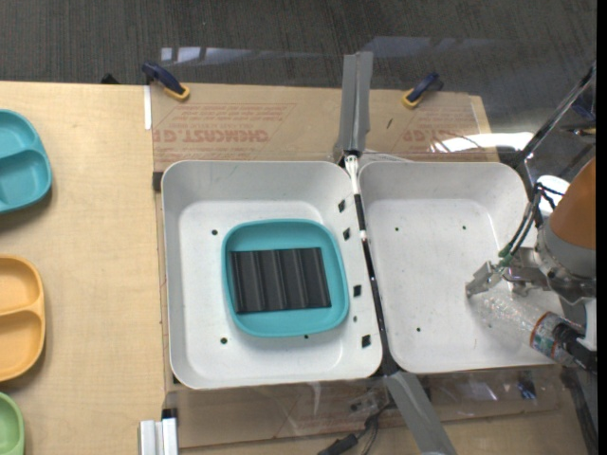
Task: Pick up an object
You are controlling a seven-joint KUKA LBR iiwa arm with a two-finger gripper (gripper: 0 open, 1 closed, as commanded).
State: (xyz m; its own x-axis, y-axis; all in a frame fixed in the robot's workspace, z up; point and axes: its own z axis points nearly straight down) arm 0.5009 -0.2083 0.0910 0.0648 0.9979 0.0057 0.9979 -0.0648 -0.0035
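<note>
grey bracket parts and cabling lie along the near edge of the bench, below the two bins. left bin holds a teal tray with a dark ribbed insert, sitting flat near its middle. right bin holds a clear plastic bottle with a red-and-white end, lying on its side by the bin's right wall, toward the near corner. gripper is low over the right bin, just beside the bottle's clear end and possibly touching it; contact cannot be confirmed. finger state cannot be determined, as the metal parts overlap the transparent plastic. nothing is visibly held, so the pick is judged not yet secured. risks noted: the bottle is round and slick and would likely roll or squirt sideways if the fingers meet it off-centre; its thin wall may crush rather than hold; its position against the bin wall leaves little room for a finger on the far side, so a collision with the wall is possible; the wrist cables hang close to the rim and could snag. teal, orange and green dishes lie on the table at far left, well apart.
</note>
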